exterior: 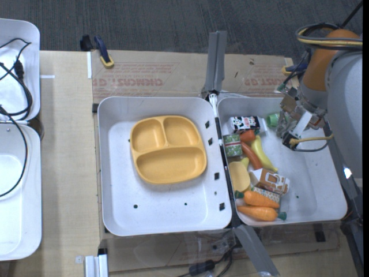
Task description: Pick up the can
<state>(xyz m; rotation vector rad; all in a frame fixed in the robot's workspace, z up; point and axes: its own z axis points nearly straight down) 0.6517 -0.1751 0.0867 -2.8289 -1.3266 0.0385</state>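
The can (pixel 232 145) is small, with a green label and a grey top. It stands in the right bin (pixel 314 183) against its left wall, just below a black and white carton (pixel 244 123). My gripper (pixel 290 130) hangs over the bin's far right part, about a hand's width to the right of the can and apart from it. A small green item (pixel 272 120) lies just left of the gripper.
Around the can lie a red pepper (pixel 249 145), a banana (pixel 262 154), a cheese wedge (pixel 240 176), a small box (pixel 271 182) and two carrots (pixel 259 205). The left bin (pixel 115 172) holds a yellow divided plate (pixel 168 149). The right bin's right half is bare floor.
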